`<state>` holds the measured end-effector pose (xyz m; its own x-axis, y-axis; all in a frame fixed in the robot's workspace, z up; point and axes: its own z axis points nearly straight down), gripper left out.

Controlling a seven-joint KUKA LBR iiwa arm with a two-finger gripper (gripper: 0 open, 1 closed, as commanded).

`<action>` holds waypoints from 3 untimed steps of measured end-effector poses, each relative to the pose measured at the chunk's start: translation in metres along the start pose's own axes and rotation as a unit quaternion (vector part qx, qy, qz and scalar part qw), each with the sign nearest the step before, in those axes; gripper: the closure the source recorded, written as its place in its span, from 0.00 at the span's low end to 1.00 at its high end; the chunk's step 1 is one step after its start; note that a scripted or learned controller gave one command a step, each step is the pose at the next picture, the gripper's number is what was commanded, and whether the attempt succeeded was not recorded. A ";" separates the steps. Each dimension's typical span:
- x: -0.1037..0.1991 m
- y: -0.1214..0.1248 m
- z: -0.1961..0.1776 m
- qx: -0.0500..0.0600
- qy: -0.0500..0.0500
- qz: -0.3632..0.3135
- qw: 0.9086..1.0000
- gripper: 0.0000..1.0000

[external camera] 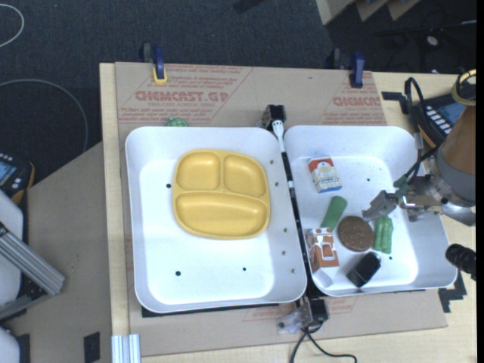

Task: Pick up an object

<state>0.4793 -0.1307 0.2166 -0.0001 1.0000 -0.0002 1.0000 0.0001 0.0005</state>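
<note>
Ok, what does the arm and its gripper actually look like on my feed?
The arm comes in from the right as a thick grey body with an orange-brown band above the wrist. Its gripper is a small grey metal piece with dark, thin fingers. Black cables loop beside the arm near the top right. I can't make out any markings on it.

A yellow divided plate (221, 193) lies in the left bin (151, 263); blue clamps (158, 57) grip the board (249, 93).
</note>
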 end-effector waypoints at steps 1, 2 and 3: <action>0.000 0.000 0.000 0.000 0.000 0.000 1.000 0.00; 0.000 0.000 0.000 0.000 0.000 0.000 1.000 0.00; 0.000 0.000 0.000 0.000 0.000 0.000 1.000 0.00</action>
<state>0.4793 -0.1307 0.2166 -0.0001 1.0000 -0.0002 1.0000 0.0001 0.0004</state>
